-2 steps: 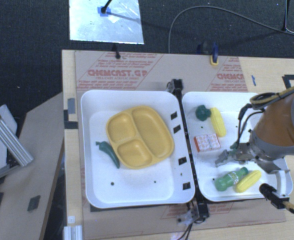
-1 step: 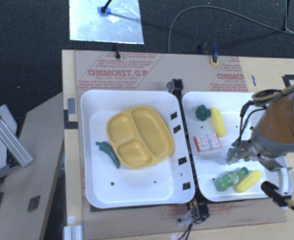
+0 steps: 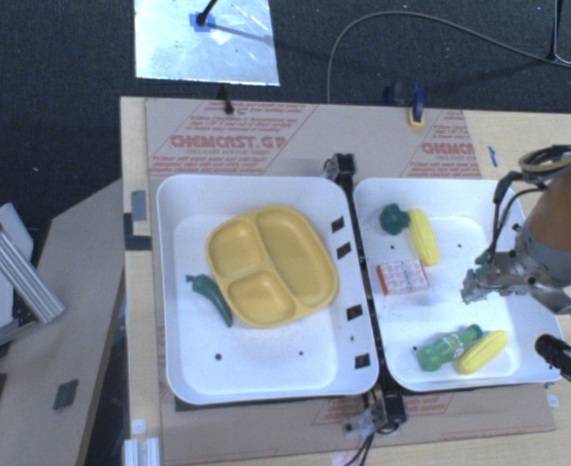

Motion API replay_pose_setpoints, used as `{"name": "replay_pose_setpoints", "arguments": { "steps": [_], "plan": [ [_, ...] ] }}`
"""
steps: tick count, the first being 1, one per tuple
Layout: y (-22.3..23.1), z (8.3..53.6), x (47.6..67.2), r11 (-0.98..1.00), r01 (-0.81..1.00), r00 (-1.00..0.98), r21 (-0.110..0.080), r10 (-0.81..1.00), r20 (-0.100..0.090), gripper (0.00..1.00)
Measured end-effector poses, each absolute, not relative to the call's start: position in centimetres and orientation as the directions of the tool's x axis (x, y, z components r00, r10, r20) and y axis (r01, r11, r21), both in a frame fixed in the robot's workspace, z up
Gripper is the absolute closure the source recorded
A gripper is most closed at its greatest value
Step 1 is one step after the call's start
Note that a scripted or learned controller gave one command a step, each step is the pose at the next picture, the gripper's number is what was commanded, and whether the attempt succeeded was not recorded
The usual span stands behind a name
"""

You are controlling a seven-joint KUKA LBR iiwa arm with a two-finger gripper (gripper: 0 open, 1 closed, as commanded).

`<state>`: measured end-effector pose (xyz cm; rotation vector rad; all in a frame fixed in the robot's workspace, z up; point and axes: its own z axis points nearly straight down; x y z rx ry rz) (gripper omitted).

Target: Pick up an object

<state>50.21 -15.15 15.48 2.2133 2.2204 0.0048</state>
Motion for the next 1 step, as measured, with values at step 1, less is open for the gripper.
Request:
{"name": "replay_pose_setpoints", "arguments": {
  "steps": [1],
  "plan": [
    [-15.5,21.87,50.56,0.004,1.0,-0.004,0.009,1.0,-0.003,1.0]
  ]
}}
